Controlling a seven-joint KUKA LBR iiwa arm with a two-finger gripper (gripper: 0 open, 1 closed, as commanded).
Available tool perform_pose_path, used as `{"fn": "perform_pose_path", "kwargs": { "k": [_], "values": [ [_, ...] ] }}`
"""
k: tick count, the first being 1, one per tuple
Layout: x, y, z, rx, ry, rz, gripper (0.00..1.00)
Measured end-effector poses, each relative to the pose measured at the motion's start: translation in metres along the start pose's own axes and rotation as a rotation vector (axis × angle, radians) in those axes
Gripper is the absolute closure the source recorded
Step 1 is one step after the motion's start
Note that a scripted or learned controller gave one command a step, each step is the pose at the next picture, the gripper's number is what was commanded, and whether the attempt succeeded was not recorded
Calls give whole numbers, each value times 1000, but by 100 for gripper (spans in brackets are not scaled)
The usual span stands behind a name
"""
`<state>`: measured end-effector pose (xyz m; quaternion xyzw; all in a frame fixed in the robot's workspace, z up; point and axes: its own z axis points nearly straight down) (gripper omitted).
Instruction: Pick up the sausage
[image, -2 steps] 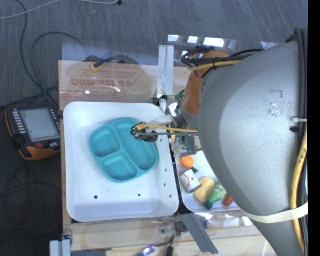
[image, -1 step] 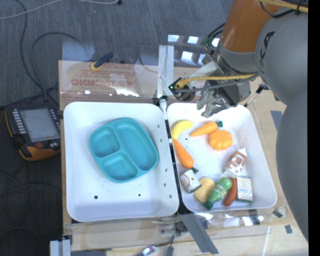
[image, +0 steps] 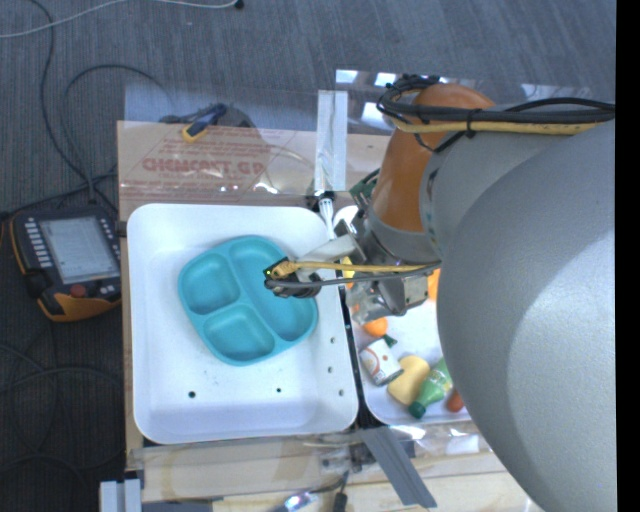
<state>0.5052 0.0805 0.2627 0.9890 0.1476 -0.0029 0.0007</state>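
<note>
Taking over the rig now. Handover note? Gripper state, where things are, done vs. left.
Gripper: over the divide between the bins, just above an orange toy. Open or shut: cannot tell, and no hold is confirmed.
Left bin: teal divided plate.
Right bin: pile of small toys, including a yellow piece, a green piece and a red piece. I can't pick out the sausage for certain; it is likely in this pile.
Done: nothing confirmed.
Left: locate the sausage, grasp it, lift it.
</note>
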Motion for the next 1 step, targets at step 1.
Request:
{"fn": "perform_pose_path", "kwargs": {
  "k": [1],
  "values": [
    [-13,6,-119,-3,4,-123,100]
  ]
}}
